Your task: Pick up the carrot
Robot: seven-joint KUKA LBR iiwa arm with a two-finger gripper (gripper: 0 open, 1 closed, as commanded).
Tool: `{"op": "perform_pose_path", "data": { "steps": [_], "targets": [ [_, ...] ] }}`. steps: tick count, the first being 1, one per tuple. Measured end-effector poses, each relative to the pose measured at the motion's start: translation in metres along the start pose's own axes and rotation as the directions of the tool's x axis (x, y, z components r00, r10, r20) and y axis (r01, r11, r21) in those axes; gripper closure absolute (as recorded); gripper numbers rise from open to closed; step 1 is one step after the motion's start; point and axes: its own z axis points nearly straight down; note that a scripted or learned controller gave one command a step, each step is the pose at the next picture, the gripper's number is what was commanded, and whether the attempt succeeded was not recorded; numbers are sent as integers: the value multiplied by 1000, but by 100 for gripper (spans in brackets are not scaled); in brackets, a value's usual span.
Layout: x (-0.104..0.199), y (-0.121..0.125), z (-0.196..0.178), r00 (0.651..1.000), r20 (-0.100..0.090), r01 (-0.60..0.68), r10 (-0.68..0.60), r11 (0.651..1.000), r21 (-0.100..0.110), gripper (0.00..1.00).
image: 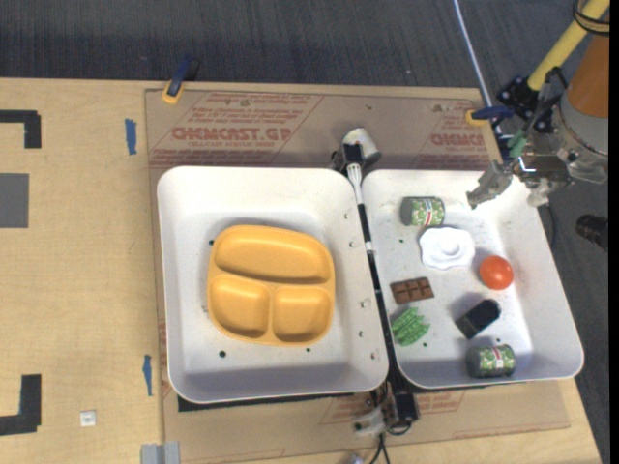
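Overhead view: in the right bin, the small orange carrot lies near the right wall. The gripper hovers above it, spread and empty. The carrot looks light, smooth and slippery; grip across its middle.

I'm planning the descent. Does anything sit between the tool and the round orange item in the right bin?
Nothing visible does. The tool hangs over the right bin's far edge, with bare floor between it and the orange item. The white object lies off to the view's left.
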Motion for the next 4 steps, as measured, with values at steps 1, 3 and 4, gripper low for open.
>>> {"op": "perform_pose_path", "data": {
  "steps": [1,3,4],
  "targets": [
    [56,-84,84,999,0,-35,35,999,2,0],
    [165,-108,77,999,-1,39,-39,999,3,100],
    [159,-110,4,971,0,-239,239,971,-2,100]
  ]
}}
